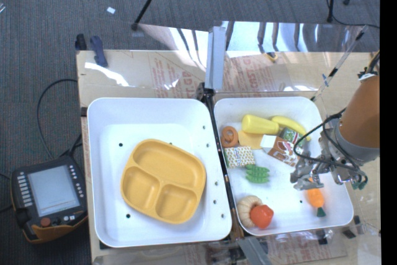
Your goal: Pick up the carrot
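Note:
The carrot [317, 200], a small orange toy with a green top, lies on the floor of the right bin [282, 223] near its right wall. My gripper [308, 181] hangs just above and to the left of the carrot, fingers pointing down at the bin floor. The carrot rests on the bin floor beside the fingertips, not between them.
The right bin also holds a yellow banana [289, 124], a yellow block [259, 125], a doughnut [230, 136], a snack packet [284, 151], a checked box [239, 157], green pea pods [257, 173], a tomato [262, 216] and a cream item [247, 206]. A yellow divided plate [163, 180] sits in the left bin [105, 127].

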Action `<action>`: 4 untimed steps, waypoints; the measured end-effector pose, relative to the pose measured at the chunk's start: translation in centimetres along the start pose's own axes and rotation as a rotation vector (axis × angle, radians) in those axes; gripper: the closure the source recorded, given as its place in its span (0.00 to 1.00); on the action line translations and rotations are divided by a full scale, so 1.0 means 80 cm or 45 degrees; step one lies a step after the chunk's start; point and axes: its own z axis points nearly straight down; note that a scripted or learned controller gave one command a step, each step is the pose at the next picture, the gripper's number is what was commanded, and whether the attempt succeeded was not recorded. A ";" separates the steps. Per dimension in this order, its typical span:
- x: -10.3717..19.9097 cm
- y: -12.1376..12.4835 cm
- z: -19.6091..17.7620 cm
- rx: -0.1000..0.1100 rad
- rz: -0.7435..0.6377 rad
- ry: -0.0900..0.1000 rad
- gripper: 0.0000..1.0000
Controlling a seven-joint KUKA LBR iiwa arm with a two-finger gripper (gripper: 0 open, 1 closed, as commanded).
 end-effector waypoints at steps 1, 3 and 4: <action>-0.002 0.001 -0.013 -0.001 0.000 -0.003 1.00; 0.021 -0.025 0.063 -0.001 0.176 0.004 0.00; 0.018 -0.023 0.050 -0.002 0.169 0.000 1.00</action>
